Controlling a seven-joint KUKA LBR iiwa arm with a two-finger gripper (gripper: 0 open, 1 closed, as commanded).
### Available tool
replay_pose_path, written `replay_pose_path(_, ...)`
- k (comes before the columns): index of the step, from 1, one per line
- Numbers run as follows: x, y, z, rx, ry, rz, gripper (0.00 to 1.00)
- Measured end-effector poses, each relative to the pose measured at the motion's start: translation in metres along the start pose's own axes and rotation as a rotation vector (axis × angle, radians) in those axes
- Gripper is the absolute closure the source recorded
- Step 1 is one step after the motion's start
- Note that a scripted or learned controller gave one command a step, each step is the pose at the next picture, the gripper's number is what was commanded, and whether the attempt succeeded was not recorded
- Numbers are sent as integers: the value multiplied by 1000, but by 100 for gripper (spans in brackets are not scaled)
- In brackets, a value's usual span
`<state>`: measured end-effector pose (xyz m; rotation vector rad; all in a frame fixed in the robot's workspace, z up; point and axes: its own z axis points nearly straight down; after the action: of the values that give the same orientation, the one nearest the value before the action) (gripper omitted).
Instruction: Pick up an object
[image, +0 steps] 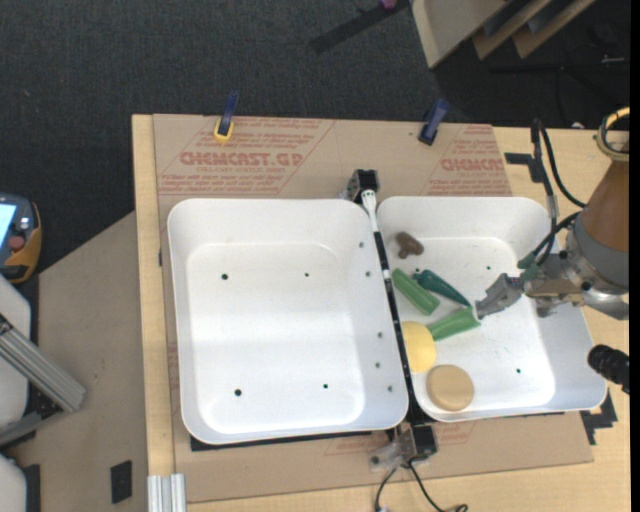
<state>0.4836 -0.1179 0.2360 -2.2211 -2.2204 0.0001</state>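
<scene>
I see the claw (490, 303) low inside the right bin (520, 225), reaching in from the right, its tip just beside the right end of a light green piece (455, 324). I cannot tell whether it is spread or pressed together. A dark teal piece (443, 288) and another green piece (411, 291) lie left of it, a small brown lump (408, 242) farther back. Near the front sit a yellow ball (417, 346) and a tan disc (450, 387). The left bin (180, 300) is alongside.
</scene>
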Motion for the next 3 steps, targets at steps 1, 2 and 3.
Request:
replay_pose_path(1, 26, -6, 156, 6, 2, -3, 0)
replay_pose_path(2, 24, -4, 140, -4, -1, 2, 100)
replay_pose_path(3, 78, 11, 46, -10, -1, -7, 100)
